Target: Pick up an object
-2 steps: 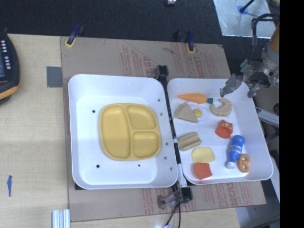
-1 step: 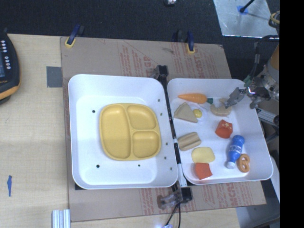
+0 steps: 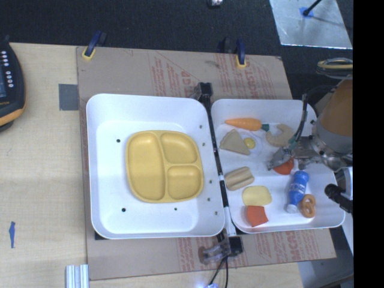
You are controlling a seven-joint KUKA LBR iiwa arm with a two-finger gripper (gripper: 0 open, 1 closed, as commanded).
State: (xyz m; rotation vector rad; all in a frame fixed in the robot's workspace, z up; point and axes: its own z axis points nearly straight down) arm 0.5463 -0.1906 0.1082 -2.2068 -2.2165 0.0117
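The red object (image 3: 284,167) lies in the right bin (image 3: 336,224) right under the gripper (image 3: 281,158), whose grip I cannot make out; the crowding blue bottle (image 3: 296,190) could get bumped.

Grey arm (image 3: 336,125) reaching in from the right, tool (image 3: 279,159) angled down and leftward
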